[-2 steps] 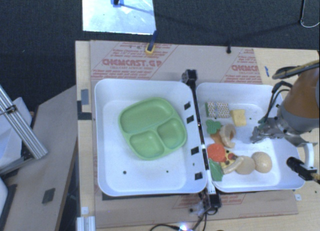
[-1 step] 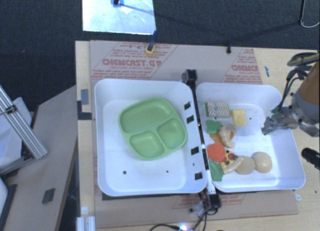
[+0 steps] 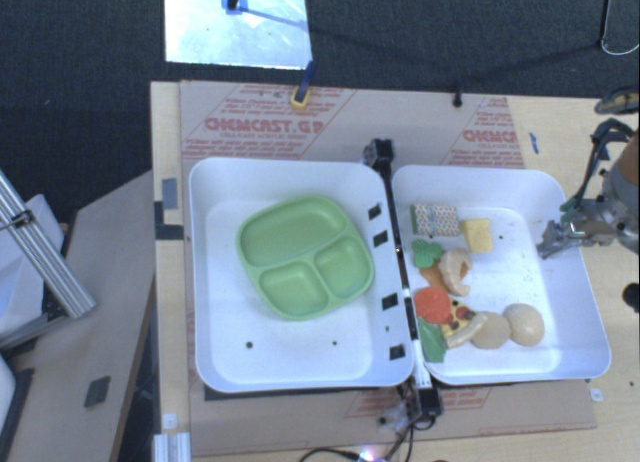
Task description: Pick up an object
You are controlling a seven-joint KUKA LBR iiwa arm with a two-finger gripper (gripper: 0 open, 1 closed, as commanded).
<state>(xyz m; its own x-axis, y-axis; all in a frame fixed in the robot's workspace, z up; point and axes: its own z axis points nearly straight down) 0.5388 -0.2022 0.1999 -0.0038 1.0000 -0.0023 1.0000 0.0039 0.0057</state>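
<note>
The right bin (image 3: 560,350) holds several toy foods in its left half: a speckled block (image 3: 436,218), a yellow block (image 3: 478,235), a green leafy piece (image 3: 427,252), a tan bread piece (image 3: 455,270), a red-orange round piece (image 3: 433,304) and two beige buns (image 3: 524,323). My gripper (image 3: 553,243) hangs over this bin's right rim, to the right of the yellow block and well apart from all the toys. Nothing is seen in its grasp.
The left bin (image 3: 215,250) holds a green divided plate (image 3: 305,257). A black divider strip (image 3: 396,270) runs between the bins. Bare floor of the right bin lies between the toys and the gripper. A shiny sheet (image 3: 237,10) lies beyond the bench.
</note>
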